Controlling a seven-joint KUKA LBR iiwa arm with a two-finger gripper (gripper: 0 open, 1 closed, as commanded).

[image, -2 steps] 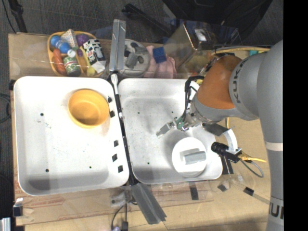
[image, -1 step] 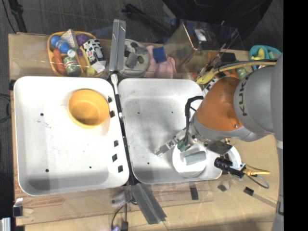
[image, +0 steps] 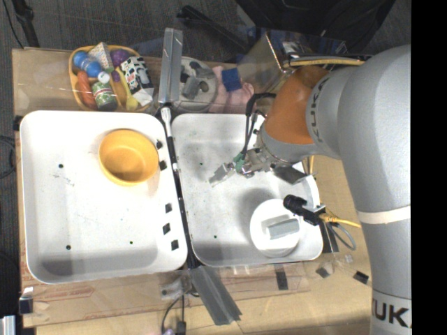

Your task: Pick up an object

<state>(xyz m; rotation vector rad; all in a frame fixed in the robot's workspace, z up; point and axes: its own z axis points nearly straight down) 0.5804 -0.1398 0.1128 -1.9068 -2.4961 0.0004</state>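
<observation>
this is a robotics lab, set up for testing rather than for living or cooking. a large grey industrial arm [image: 363, 138] with an orange band stands over a plain wooden bench [image: 42, 75] bearing two shallow white bins [image: 42, 257] set side by side. loose cables [image: 209, 19] trail over dark carpet behind, and a yellow basket [image: 112, 79] of toy groceries sits at the bench's back edge.
</observation>
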